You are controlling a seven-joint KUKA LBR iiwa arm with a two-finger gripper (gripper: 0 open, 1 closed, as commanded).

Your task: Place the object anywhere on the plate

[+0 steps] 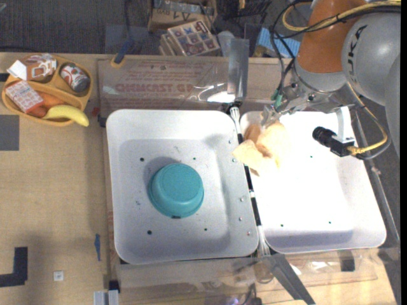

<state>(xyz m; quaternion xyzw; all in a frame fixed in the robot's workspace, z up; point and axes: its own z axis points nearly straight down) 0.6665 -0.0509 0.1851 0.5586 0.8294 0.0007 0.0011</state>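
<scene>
A teal round plate (177,189) rests in the middle of the left white bin (124,170). A soft tan-yellow object (259,148) hangs blurred over the divider between the bins, at the near-left corner of the right bin (318,202). My gripper (268,116) is directly above it, and the object's top is pinched between the fingers. The gripper is up and to the right of the plate, about one plate-width away.
The grey arm with its orange band (331,18) comes in from the upper right. A black fitting on a cable (331,138) hangs over the right bin. A yellow tray of toy food (44,94) sits at the far left of the bench.
</scene>
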